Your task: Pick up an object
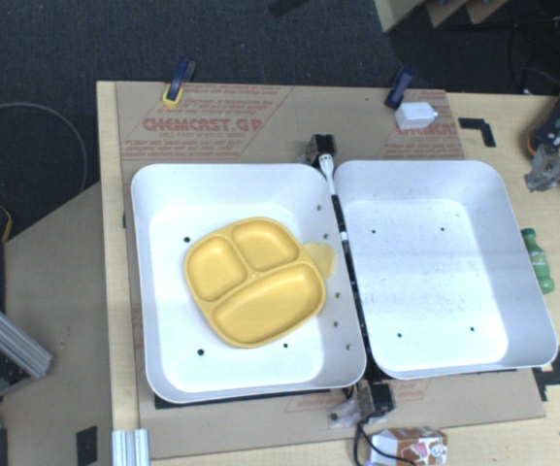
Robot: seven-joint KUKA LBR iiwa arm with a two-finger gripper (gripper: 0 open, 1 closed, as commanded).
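Plate, yellow and three-sectioned, lies flat in left bin. Claw sits far right of plate; finger state unreadable. Risk: low, wide rim offers little purchase; fingers may slip.

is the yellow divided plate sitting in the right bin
No, the yellow divided plate lies in the left bin, near its middle, while the right bin sits beside it.
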